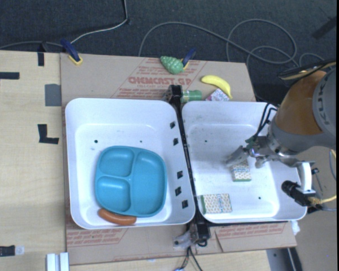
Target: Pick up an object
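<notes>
White plastic bins sit side by side on a cardboard sheet (pixel 152 83); the left bin (pixel 79 117) holds a blue divided plate (pixel 130 180) with an orange sausage-shaped toy (pixel 117 217) touching its near edge; the right bin (pixel 214 114) holds a small pale packet (pixel 241 174) near its middle and a flat patterned packet (pixel 216 203) by its near wall; the grey arm (pixel 305 117) reaches in from the right, and its gripper (pixel 243 154) hangs low just above the small packet, the fingers too blurred to tell how far apart they stand or whether they grip anything; beyond the bins a yellow banana (pixel 216 85) and a green toy (pixel 172 64) lie on the cardboard.
</notes>
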Motion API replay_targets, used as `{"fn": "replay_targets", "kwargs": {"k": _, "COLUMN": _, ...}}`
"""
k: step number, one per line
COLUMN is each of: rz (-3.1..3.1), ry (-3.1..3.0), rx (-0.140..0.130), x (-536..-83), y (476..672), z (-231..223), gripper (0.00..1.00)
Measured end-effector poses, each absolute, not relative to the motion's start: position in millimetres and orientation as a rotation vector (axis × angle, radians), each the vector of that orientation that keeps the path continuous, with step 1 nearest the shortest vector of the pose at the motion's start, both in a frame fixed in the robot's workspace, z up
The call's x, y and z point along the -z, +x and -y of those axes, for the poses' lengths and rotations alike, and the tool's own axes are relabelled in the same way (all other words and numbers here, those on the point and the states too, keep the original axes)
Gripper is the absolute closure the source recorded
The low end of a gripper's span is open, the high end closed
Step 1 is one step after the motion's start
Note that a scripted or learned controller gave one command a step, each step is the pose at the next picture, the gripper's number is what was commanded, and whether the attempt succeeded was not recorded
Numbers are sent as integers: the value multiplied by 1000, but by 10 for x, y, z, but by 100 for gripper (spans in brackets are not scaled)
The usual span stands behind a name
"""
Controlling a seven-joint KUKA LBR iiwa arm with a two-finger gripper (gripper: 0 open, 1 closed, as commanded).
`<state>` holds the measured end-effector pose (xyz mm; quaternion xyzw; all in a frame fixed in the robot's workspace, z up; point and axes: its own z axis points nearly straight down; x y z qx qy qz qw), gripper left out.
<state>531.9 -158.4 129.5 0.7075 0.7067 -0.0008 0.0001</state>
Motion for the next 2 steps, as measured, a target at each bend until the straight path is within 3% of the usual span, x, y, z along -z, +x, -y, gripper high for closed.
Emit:
{"fn": "replay_targets", "kwargs": {"k": 1, "rz": -2220, "ry": 2221, "rx": 1, "x": -860, "y": 5433, "z": 1439, "gripper": 0}}
{"fn": "replay_targets", "kwargs": {"k": 2, "rz": -2218, "ry": 2219, "rx": 1, "x": -960, "y": 5436, "z": 1444, "gripper": 100}}
